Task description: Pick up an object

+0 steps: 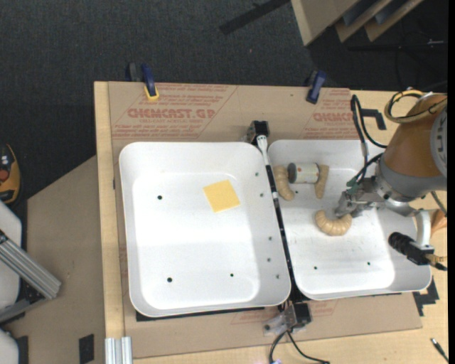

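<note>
A dark, finely speckled carpet (78, 43) covered the floor around the bench. The bench top was a brown board (206, 106) printed with faded red lettering, held at its far edge by two blue clamps (148, 77) (316, 84). Pale wooden furniture (355, 18) stood at the upper right, with a dark bar slanting beside it. Silver aluminium framing (25, 266) crossed the lower left corner. Light fell evenly, without hard shadows.

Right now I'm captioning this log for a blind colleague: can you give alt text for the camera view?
The gripper is down in the right bin at a curved tan piece; two more tan pieces and a small cylinder lie behind. A yellow square sits in the left bin.
</note>
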`<action>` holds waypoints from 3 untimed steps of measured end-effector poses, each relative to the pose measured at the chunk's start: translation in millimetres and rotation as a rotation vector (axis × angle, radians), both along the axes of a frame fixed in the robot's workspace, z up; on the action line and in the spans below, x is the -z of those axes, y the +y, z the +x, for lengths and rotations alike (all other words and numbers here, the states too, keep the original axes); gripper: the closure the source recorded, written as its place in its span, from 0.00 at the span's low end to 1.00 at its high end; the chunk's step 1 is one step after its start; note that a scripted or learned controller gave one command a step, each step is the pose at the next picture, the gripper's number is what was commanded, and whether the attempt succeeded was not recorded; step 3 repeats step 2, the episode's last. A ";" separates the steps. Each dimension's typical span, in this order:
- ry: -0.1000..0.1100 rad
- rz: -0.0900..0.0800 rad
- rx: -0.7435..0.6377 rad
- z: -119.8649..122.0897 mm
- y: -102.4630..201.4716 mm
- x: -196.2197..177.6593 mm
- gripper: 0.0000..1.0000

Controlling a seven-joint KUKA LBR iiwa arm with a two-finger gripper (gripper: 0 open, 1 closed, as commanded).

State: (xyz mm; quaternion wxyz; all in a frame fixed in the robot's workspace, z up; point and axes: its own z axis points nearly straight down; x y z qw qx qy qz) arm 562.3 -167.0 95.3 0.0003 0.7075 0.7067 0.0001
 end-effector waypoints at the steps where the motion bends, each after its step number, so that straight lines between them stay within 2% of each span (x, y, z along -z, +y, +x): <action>1: -0.008 0.001 -0.010 52.7 69.4 -42.1 1.00; 2: -0.015 0.000 -0.009 103.1 126.3 -149.2 1.00; 3: -0.015 0.000 -0.009 103.1 126.3 -149.2 1.00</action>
